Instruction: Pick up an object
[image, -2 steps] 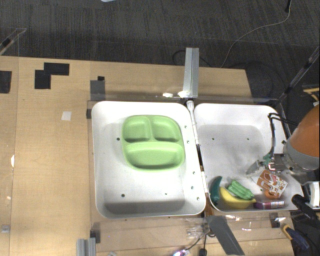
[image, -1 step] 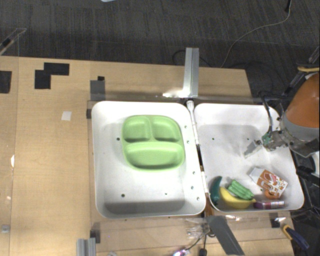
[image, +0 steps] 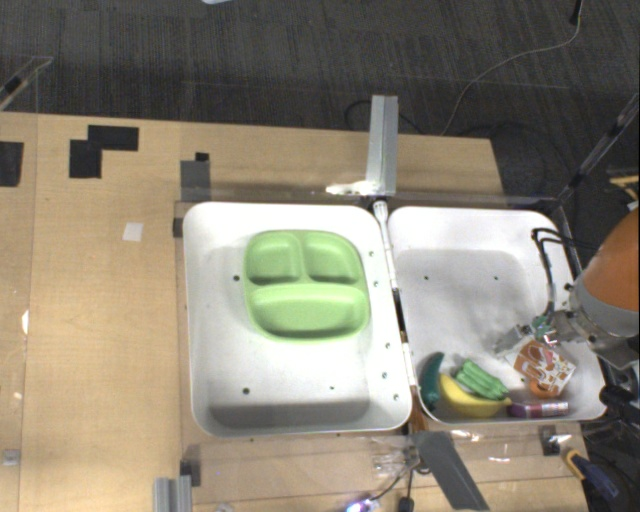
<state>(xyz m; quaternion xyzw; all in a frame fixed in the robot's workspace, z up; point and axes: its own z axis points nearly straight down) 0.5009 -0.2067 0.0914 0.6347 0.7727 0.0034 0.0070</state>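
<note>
Arm reaching in over right bin (image: 470, 260) from right edge. Gripper (image: 533, 330) hovering by packet (image: 545, 368), aiming for pick; finger state: cannot tell. Banana (image: 468, 398), green toy (image: 480, 380) crowding near edge. Green tray (image: 305, 283) lying mid left bin (image: 215, 300).

Wooden bench (image: 100, 330), light tan, black patches near its far left corner. Two white bins sit directly on it, touching side by side: left bin (image: 215, 300), right bin (image: 470, 255). Small white square (image: 133, 232) lies on the bare wood left of the left bin. Metal post (image: 383, 140) stands behind the seam between the bins.
</note>
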